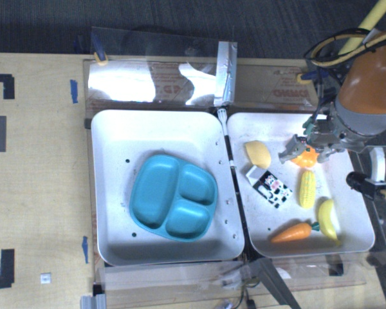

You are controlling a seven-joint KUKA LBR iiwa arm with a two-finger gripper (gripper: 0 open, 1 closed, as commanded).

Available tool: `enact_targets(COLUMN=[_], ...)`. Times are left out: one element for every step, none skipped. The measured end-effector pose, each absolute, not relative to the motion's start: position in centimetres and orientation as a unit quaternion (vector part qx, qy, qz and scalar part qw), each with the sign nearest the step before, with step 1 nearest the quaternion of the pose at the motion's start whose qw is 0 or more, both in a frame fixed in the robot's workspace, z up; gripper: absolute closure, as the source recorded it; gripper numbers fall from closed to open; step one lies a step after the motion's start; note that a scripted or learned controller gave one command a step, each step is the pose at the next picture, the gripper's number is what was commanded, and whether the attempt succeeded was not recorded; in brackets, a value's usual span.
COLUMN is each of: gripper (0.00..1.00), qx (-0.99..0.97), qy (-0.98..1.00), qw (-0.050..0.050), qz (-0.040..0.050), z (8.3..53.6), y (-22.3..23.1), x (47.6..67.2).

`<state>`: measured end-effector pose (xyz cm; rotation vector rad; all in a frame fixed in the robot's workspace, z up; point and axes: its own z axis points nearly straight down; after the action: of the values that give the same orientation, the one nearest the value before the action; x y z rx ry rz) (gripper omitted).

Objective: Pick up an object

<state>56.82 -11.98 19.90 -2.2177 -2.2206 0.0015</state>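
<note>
Pale wood counter (38, 192) carries two shallow white bins: left bin (109, 140) holds a blue divided plate (172, 197); right bin (354, 237) holds the toy food. Gripper (303, 148) hangs low over the right bin's upper middle, its fingers spread a little and holding nothing, directly above a small orange piece (305, 160); from that piece, the pale yellow lemon-like item (258, 152) is left, corn cob (307, 188) just below, black-and-white block (273, 188) lower left, banana (327, 219) and carrot (291, 232) farther below. Judged: approach stage, grasp not yet made; next calls for settling down around the orange piece and closing without nudging the corn.
</note>
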Motion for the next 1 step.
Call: enact_targets(gripper=[0.00], qx=[-0.722], qy=[-0.692], qw=[-0.003], qz=[-0.0019], z=[10.46], y=[-13.82], x=[54.10])
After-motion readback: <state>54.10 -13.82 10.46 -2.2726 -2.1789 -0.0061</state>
